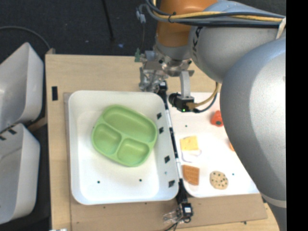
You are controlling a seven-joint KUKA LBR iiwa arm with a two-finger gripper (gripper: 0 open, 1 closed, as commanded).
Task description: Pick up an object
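A light green divided plate (125,135) lies flat in the left bin (79,177). The right bin (240,189) holds a yellow square piece (189,143), an orange waffle-like rectangle (191,174) and a chocolate-chip cookie (219,180). A red-orange item (216,118) peeks out beside the arm, mostly hidden. My gripper (164,83) hangs over the far end of the divider between the bins, above the rims, with nothing seen in it.
The big grey arm (255,81) covers the right bin's far and right side. The divider (171,148) between the bins carries black clips. White containers (19,85) stand off the bench at left. Cables (178,215) lie at the front edge.
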